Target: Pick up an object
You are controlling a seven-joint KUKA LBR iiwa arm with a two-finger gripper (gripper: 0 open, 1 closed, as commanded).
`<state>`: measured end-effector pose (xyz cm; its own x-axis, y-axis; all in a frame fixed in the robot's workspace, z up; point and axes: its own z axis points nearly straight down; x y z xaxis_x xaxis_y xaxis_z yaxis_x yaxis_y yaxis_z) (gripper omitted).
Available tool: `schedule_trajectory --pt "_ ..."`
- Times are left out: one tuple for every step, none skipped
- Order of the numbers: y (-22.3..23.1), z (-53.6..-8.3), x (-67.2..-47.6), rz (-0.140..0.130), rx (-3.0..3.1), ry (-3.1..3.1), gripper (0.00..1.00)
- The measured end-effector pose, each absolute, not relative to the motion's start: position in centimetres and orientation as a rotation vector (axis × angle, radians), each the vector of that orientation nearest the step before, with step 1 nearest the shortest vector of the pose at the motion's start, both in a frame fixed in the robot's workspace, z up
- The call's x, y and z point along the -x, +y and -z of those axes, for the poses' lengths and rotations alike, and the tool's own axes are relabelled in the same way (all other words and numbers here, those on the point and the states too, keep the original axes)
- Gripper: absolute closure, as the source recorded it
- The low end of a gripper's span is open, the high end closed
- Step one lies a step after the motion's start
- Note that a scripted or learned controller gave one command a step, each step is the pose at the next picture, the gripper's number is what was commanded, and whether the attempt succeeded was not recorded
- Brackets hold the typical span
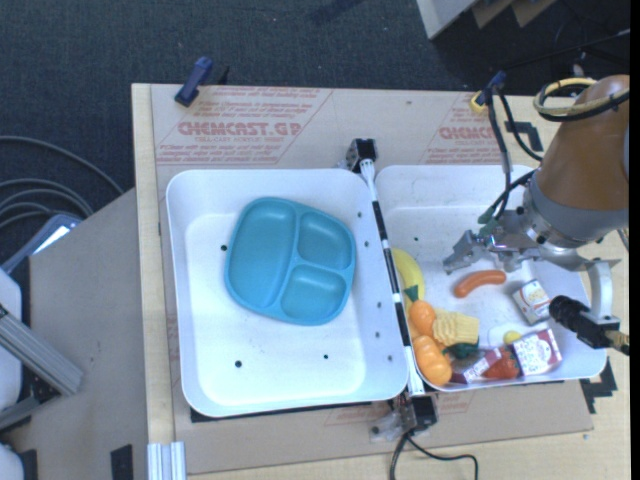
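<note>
My gripper hangs low over the right bin, just above an orange-red sausage lying on the bin floor. Its fingers look spread, with nothing between them. To the left of the sausage, a yellow banana lies along the bin's left wall. Below the banana are an orange fruit, a corn cob and a second orange piece. A small white carton stands to the right of the sausage, and a red and white packet lies at the front right.
The left bin holds a blue divided plate. A black divider bar runs between the two bins. The arm's orange band looms over the right bin's far right side. A black part juts out over the carton.
</note>
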<state>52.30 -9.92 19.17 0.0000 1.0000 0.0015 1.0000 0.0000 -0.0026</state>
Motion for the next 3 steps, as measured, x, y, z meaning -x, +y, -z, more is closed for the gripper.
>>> schedule_trajectory --pt "-9.7 -8.4 -61.3 0.0 2.221 -2.222 0.0" --pt "-6.3 -18.6 -66.6 0.003 2.221 -2.225 0.0" --pt "-10.6 -11.5 -65.4 -0.003 2.221 -2.219 0.0"
